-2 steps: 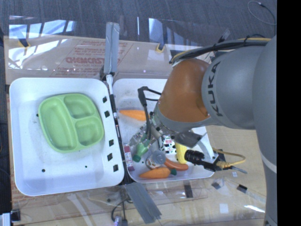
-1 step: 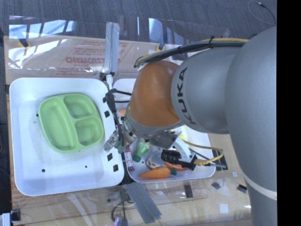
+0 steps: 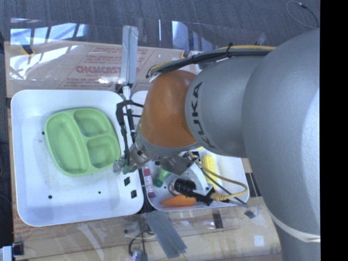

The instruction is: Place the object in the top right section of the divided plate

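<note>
A light green divided plate lies in the left white bin. It has one long section on the left and two smaller ones on the right, and all three look bare. The grey arm with its orange band reaches in from the right and hangs over the wall between the two bins. My gripper is low at the plate's lower right rim, small and partly hidden under the wrist. I see no object in it.
The right bin is mostly hidden by the arm. Several small items show in its front part: an orange carrot, a green piece, a yellow item and a red-and-white tube.
</note>
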Robot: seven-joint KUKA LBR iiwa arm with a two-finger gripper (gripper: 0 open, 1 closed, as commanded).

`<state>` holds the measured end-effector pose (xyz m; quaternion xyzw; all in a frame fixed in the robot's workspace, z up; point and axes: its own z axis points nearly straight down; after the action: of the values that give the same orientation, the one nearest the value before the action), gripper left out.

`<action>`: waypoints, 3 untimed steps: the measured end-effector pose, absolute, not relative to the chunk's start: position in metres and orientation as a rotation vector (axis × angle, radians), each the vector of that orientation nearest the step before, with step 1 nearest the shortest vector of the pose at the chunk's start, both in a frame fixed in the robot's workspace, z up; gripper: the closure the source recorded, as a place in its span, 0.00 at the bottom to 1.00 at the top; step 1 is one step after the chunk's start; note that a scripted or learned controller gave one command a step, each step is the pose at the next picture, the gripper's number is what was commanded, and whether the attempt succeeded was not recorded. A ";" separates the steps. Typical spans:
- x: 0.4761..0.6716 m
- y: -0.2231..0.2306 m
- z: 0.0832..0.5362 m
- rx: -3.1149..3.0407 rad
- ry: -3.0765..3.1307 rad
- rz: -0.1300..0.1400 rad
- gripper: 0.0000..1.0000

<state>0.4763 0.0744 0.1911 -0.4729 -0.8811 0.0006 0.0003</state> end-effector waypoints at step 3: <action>0.476 0.037 0.214 -1.106 -2.939 0.002 1.00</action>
<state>0.4764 0.0368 0.2142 -0.3523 -0.9359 0.0006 0.0009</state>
